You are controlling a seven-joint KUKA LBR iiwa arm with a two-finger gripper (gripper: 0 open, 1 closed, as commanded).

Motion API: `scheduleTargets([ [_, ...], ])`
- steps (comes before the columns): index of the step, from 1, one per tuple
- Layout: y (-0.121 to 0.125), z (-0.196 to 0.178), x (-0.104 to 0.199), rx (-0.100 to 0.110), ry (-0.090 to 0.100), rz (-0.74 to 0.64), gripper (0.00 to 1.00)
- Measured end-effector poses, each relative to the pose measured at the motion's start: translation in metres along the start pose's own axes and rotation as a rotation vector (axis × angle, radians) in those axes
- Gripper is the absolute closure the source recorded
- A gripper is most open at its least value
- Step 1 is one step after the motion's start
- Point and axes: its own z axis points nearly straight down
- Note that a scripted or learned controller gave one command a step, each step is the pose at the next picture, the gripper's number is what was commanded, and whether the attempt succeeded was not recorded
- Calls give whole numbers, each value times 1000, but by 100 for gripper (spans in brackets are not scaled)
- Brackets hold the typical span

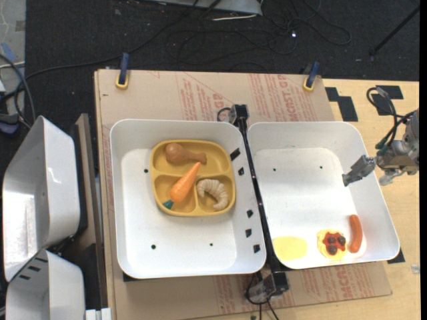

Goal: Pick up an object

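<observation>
Where the counter (pixel 200 92) carries its two white bins side by side, the left bin (pixel 133 199) holds a yellow divided plate (pixel 159 157) lying a little above its middle. On that plate, a brown toy drumstick (pixel 183 154) lies in the upper compartment at about twelve o'clock. An orange toy carrot (pixel 185 183) slants across the divider from the lower left compartment toward the plate's centre, its green end at about seven o'clock. A pale curled shrimp-like piece (pixel 215 191) sits in the lower right compartment at roughly four o'clock.

Moving right, the right bin (pixel 300 139) touches the left one along a dark seam between them. Its things are gathered along the bottom wall: a flat yellow disc (pixel 290 247) at about seven o'clock of the bin, then a small yellow round piece topped with red and dark bits (pixel 333 243) near five o'clock, and just beside it, toward the right, an orange-red sausage (pixel 355 233) standing almost upright in the view.

At the bin's three o'clock edge the hand (pixel 363 167) reaches in over the rim, a dark finger (pixel 357 171) pointing down and left (the grey wrist sits behind it at the frame's edge). I cannot tell how far the hand is spread. It sits above and apart from the sausage, with nothing visible in it.
</observation>
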Motion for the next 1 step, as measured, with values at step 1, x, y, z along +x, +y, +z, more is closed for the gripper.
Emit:
scheduleTargets([
  [1, 2, -5, 1, -10, -3, -3, 0],
])
